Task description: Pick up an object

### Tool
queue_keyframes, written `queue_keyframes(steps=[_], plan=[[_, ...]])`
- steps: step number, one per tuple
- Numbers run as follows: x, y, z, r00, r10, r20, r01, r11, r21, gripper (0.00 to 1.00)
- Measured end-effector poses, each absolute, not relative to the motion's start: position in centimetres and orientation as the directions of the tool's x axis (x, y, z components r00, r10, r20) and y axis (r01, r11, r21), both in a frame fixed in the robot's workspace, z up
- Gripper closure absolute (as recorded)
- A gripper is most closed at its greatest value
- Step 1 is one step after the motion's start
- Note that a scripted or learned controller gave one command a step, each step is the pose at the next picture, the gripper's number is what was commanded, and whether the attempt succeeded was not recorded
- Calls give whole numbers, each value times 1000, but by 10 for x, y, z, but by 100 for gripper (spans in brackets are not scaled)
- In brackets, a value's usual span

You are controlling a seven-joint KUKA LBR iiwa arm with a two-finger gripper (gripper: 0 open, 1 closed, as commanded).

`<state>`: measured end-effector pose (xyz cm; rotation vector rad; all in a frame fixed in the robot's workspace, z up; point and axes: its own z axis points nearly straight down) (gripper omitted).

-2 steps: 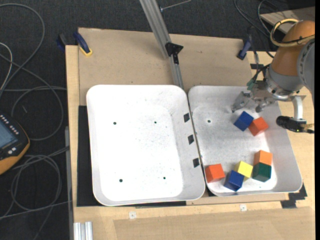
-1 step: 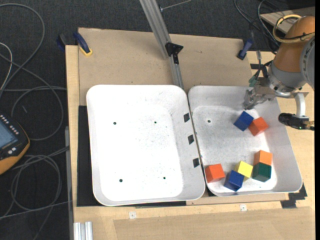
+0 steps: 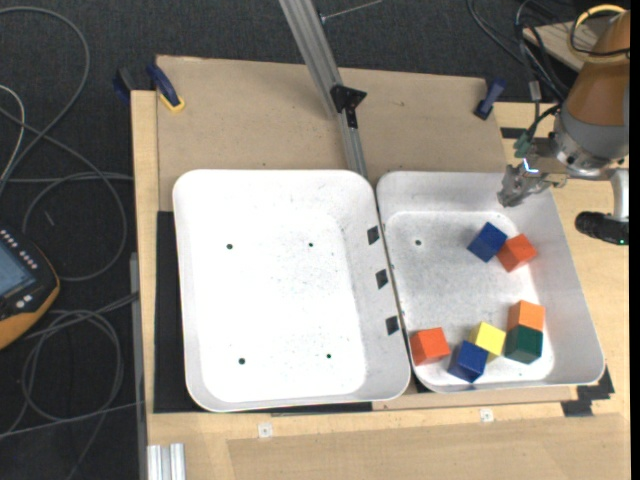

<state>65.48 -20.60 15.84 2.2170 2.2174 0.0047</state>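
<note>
matt speckled white plastic bins (image 3: 270, 288), bare wooden bench (image 3: 250, 118)

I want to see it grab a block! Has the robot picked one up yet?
Not yet. The claw hangs above the right bin's far corner with no block in it. Nearest are the blue block and an orange block. Reaching down, gripping and lifting are all left.

A wooden bench (image 3: 260, 118) is holding two white bins side by side, the left bin (image 3: 195, 268) sitting beside the right bin (image 3: 440, 203), which is touching it along the middle, while blue clamps (image 3: 165, 86) are gripping the bench's far edge at both corners.
</note>
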Motion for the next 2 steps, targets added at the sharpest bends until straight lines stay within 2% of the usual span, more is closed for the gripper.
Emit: queue_keyframes(steps=[1,2], plan=[[649,-209,207,0,1000,-2,1000,0,7,100],[658,-202,263,-2,1000,-3,1000,2,9,100]])
